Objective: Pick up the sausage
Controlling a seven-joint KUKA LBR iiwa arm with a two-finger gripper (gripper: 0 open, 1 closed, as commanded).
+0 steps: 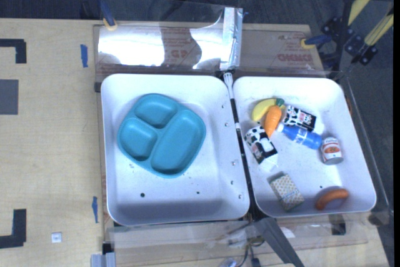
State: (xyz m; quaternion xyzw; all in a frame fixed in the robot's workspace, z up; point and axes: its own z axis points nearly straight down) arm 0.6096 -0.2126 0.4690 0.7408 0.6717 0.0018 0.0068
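Left bin (112, 184): blue sectioned plate (162, 133) near middle. Right bin (359, 134): cow-print carton (260, 143) by left wall, yellow banana (263, 109) and orange carrot (272, 119) touching near back, cow-print blue bottle (302, 128) beside them, patterned box (286, 190) toward front edge, small can (330, 151) near right wall. Sausage (331, 197), orange-brown, lies in front right corner, untouched. Gripper state: cannot tell.

Two bins (119, 97), one blue plate (162, 134), seven small food items.
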